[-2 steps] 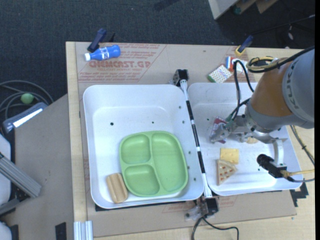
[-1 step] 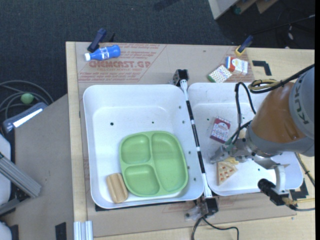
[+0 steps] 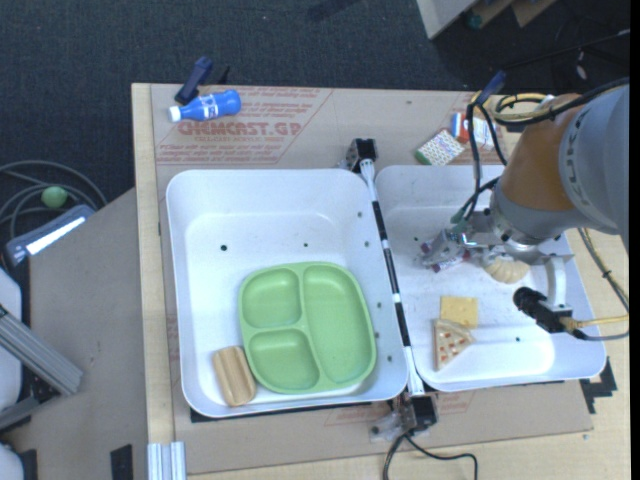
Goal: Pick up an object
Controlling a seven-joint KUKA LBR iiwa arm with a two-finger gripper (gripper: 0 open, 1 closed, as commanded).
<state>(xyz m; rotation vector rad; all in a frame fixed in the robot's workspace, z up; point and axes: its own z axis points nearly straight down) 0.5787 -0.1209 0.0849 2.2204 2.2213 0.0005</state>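
Even overhead light, soft shadows — mild glare on white bins, slightly soft focus

Grey arm cut off at right edge. My pincer blurred, finger state unreadable. Pale round object half hidden under wrist.

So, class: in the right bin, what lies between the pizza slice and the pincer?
In the camera view, the yellow cheese square lies between the pizza slice and the pincer, on the right bin floor.
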